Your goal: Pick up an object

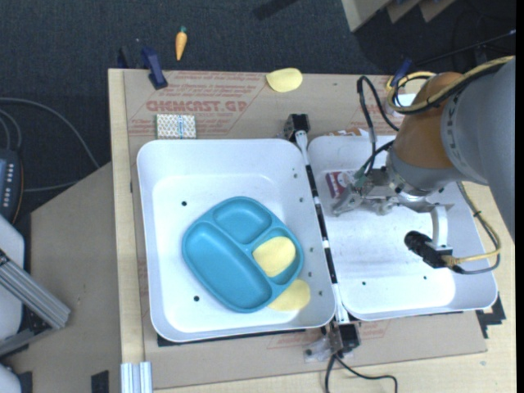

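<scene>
The grey arm with the orange band reaches over the right white bin (pixel 458 297). Its two-finger gripper (pixel 359 193) sits low at the far-left part of that bin, beside a small red-and-white packet (pixel 335 183). Jaw opening: cannot tell. The left white bin (pixel 164 219) contains a blue divided plastic tray (pixel 229 248) carrying a yellow lump (pixel 275 255); a second yellow piece (pixel 291 296) lies just beside the tray's near edge

A robotics lab: a grey arm (pixel 479 121) over two white bins (pixel 164 178), loose cables (pixel 49 129), dark carpet (pixel 65 31), aluminium framing (pixel 33 297).
</scene>
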